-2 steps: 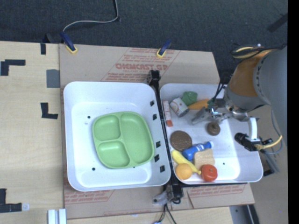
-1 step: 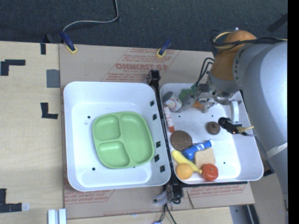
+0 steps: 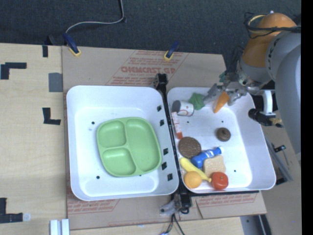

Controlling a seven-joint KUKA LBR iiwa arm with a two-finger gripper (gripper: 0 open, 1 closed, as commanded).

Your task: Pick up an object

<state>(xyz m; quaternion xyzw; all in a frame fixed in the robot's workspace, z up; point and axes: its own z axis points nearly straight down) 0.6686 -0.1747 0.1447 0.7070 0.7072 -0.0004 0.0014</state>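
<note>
Clearly the pick was well under way: the claw (image 3: 222,96) hung over the far side of the right bin (image 3: 254,146) with its fingers closed on an orange carrot (image 3: 221,102), which pointed down and slightly left from the tips and looked lifted off the bin floor. Just left of the claw lay a green piece (image 3: 196,101), and beyond that a small white cup (image 3: 185,107). Below the claw sat a brown doughnut (image 3: 223,134), and farther below, toward the near wall, a round cookie (image 3: 189,146), a blue bottle (image 3: 205,156), a tomato (image 3: 220,180) and an orange (image 3: 192,179). Far to its left, the other bin (image 3: 80,131) held a green divided plate (image 3: 128,146). What seemed left was raising the carrot clear without a slip.
</note>
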